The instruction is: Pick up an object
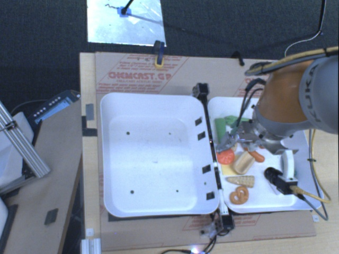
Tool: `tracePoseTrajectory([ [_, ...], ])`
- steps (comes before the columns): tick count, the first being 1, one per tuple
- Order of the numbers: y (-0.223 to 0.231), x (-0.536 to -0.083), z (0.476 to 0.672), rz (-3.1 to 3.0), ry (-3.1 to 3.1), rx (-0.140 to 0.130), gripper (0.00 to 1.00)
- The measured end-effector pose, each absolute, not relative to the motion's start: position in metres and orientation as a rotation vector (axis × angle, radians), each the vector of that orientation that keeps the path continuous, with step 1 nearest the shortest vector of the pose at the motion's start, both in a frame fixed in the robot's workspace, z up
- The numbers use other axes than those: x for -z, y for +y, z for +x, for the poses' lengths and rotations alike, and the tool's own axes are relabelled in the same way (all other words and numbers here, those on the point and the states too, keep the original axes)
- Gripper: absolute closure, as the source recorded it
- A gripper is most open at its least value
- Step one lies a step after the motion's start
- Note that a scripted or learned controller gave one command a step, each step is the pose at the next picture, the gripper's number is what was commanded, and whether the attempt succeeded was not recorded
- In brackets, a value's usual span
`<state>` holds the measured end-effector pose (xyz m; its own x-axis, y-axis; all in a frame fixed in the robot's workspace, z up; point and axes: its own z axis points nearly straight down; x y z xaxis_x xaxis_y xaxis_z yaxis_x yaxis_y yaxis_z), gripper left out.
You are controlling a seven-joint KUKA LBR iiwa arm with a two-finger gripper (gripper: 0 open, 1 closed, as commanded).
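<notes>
The brown tabletop (pixel 137 73) carries everything, and the right bin (pixel 262 200) serves as the marker for all places here. The left bin (pixel 153 157), the larger white tray, sits just beside the right bin, their long walls touching along a row of black clips.

The grey arm (pixel 288 97) with its orange band reaches over the right bin's far right corner and bends down into it. Its end effector (pixel 233 140) hangs low over the right bin's left half, close above the clustered objects (whether it is wide, narrow or holding something, I cannot tell, since the wrist covers it).

The things to pick all lie in the right bin's left half:
- A green piece (pixel 225 125) lies nearest the right bin's far wall, partly under the end effector.
- A tan roll (pixel 243 163) lies tilted near the right bin's middle.
- A ridged yellow cone (pixel 241 181) lies on its side nearer the right bin's front.
- A brown pretzel (pixel 239 196) sits at the right bin's front left corner.
- A red round piece (pixel 226 156) rests by the right bin's left wall.
- A small orange piece (pixel 256 155) touches the roll's far end.
</notes>
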<state>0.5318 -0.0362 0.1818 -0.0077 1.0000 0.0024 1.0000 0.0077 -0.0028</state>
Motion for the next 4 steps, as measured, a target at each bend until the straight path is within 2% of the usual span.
tracePoseTrajectory([
  [1,0.029,-0.184,0.523,-2.208,-2.232,0.004,0.0],
  [2,0.025,-0.195,0.524,-2.218,-2.226,0.006,1.0],
  [3,-0.007,-0.267,0.552,-2.228,-2.226,0.009,1.0],
  [4,-0.002,-0.358,0.674,-2.224,-2.241,0.021,1.0],
])
